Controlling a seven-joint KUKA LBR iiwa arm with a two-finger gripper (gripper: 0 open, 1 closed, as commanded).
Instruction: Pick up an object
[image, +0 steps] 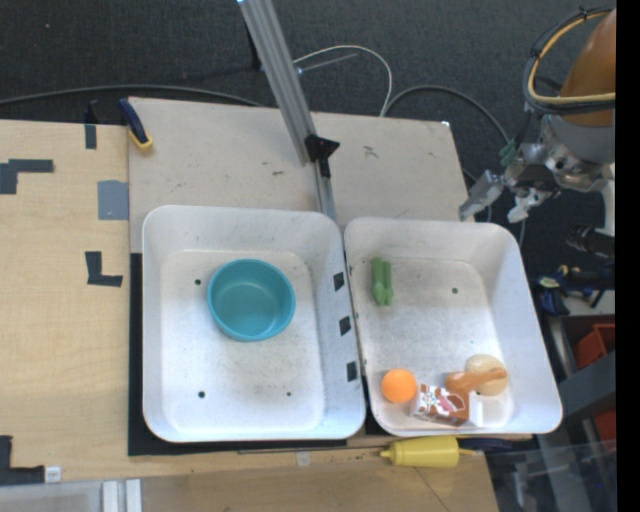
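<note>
A yellow bottle (424, 452) lies on the tabletop (60, 330) just outside the right bin's near rim; inside the right bin (500, 240), its near corner holds an orange ball (398, 385), a red-and-white packet (441, 402) beside it, and a tan toy (482, 376) with a small white block (489, 409) touching the cluster. The ball looks light, stiff and smooth, so it may roll or slip; I judge a pinch across its middle safest, though the packet crowds one side. Farther back a green piece (381, 281) lies alone, slim and easy to straddle across its short width. The left bin (240, 225) holds one teal bowl (251, 299), rigid, best taken by the rim. The gripper (497, 187) hangs beyond the right bin's far right corner; whether the jaws are wide or narrow I cannot tell.
</note>
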